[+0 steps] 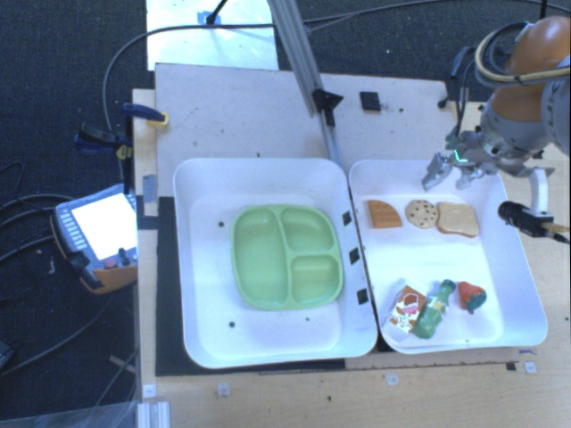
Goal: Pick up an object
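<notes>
Now, my claw: spread open, nothing between my fingers, above the right bin's far edge.
Cookie: right bin, between pizza slice and toast.

End effector open above right bin, near cookie and toast

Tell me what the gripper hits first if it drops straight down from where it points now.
Probably the cookie or the bread slice: the gripper hangs open above the gap between them. Depth is unclear from this slanted view.
</notes>
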`<state>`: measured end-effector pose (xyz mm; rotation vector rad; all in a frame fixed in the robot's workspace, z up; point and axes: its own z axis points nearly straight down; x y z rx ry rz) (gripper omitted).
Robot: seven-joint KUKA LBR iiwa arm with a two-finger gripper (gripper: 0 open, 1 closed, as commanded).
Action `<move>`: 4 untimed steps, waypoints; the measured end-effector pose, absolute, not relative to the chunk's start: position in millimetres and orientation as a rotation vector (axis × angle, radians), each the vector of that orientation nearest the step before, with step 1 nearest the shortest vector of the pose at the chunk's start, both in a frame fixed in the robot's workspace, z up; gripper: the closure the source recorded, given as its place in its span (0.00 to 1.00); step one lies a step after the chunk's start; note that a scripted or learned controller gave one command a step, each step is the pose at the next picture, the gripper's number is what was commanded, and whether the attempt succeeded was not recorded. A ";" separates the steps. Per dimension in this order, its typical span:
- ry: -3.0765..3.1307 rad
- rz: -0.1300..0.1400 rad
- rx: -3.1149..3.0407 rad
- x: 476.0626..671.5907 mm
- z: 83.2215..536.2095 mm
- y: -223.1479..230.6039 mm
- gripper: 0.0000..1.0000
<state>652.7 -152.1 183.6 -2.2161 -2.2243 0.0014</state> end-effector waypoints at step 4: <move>-2.245 -0.020 -2.228 660.6 105.2 -154.2 1.00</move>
